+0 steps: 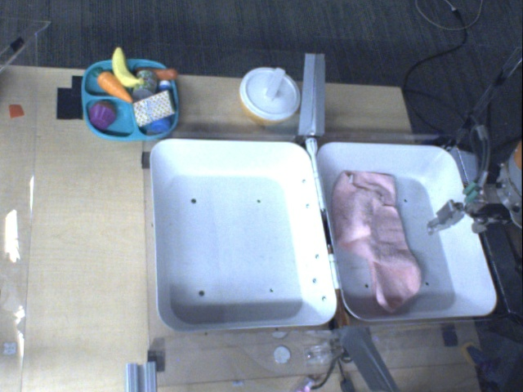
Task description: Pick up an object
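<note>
A crumpled pink cloth (377, 239) lies in the right bin (458, 296), stretching from the bin's far left part down to its near middle. My gripper (454, 213) hangs over the right side of that bin, close to its right wall. It is to the right of the cloth, apart from it, and I see nothing in it.
The left bin (233, 235) sits beside the right one, with a metal divider post (311, 96) behind their shared edge. A blue tray of toy food (131, 98) and a white lidded container (270, 94) stand on the bench behind the left bin. Cables hang at the far right.
</note>
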